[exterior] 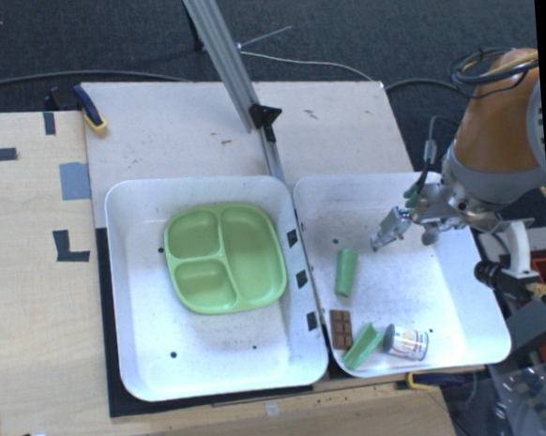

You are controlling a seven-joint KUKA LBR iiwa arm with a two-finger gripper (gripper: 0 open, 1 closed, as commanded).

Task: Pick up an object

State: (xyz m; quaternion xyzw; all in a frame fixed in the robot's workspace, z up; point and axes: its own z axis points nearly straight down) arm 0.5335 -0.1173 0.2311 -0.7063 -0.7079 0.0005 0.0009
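green cylindrical plastic piece (346, 271) lies near the middle of the right white shallow bin (470, 328), tilted slightly from upright in the camera view and apart from the other items, which makes it the most accessible pick candidate. the two-finger metal gripper (393, 227) hangs above the bin, just up and right of this piece, with nothing between its fingers; whether the fingers are spread or together cannot be told at this resolution.

along the bin's front edge lie a small brown rectangular block (342, 327), a flat green wedge-shaped piece (362, 345) and a small white can with a red label (408, 344), the last two close together. the left white bin (139, 364) holds a light green divided plastic plate (225, 257).

recommended procedure: align the fingers across the cylinder's short axis, descend vertically over its midpoint, and close only when both fingers straddle it. avoid the crowded front edge, where neighbouring items may obstruct closure.
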